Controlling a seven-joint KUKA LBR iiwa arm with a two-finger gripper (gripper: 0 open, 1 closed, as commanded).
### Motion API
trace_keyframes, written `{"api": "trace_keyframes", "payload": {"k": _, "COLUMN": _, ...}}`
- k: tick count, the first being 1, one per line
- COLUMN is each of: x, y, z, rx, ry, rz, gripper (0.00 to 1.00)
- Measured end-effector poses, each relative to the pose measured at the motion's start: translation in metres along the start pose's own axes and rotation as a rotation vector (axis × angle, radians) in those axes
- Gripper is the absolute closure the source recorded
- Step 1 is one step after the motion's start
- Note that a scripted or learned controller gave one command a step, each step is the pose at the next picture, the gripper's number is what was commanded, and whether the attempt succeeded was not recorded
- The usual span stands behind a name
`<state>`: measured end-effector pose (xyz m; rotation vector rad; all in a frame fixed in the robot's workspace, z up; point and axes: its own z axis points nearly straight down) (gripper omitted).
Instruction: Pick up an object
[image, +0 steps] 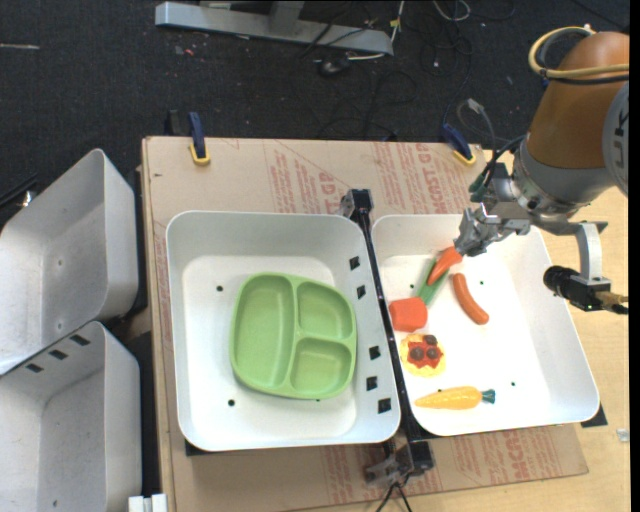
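Dark floor strewn with cables surrounds a cardboard-topped bench (260, 165) that carries two shallow white bins side by side. In the right bin (560, 370) lies the likeliest target, a toy carrot (440, 268), orange with a green stem, set aslant near the bin's far left corner. The gripper (478, 240) sits right at the carrot's upper orange end, touching or nearly so; whether its fingers are spread or closed on the toy cannot be told from this angle, so no hold can be claimed.

The carrot looks like hollow moulded plastic: light, stiff and smooth, so probably apt to slide or roll under a glancing pinch. Its thicker orange body would likely give a surer hold than the thin green stem, with the fingers set across its width.

Just beside it, toward the bin's middle, lies a reddish sausage (470, 298), also aslant. Against the left wall rests an orange-red pepper-like piece (407, 313), touching the carrot's green end or very near it. Below that comes a yellow piece with dark berries (424, 353), and near the front edge a yellow corn cob (452, 398) with a teal tip.

The left bin (195, 250) holds a green divided plate (294, 336) near its centre. Two more white tubs (60, 260) stand off the bench's left edge, and blue-and-yellow clamps (197, 138) pin the cardboard's far edge.
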<state>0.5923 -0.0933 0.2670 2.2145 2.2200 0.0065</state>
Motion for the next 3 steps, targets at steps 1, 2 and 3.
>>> {"api": "trace_keyframes", "payload": {"k": 1, "x": 0.059, "y": 0.005, "z": -0.001, "rx": 0.006, "ry": 0.002, "rz": -0.006, "gripper": 1.00}}
{"api": "trace_keyframes", "payload": {"k": 2, "x": 0.116, "y": 0.003, "z": -0.003, "rx": 0.007, "ry": 0.002, "rz": -0.005, "gripper": 1.00}}
{"api": "trace_keyframes", "payload": {"k": 3, "x": 0.176, "y": -0.001, "z": 0.015, "rx": 0.010, "ry": 0.002, "rz": -0.005, "gripper": 1.00}}
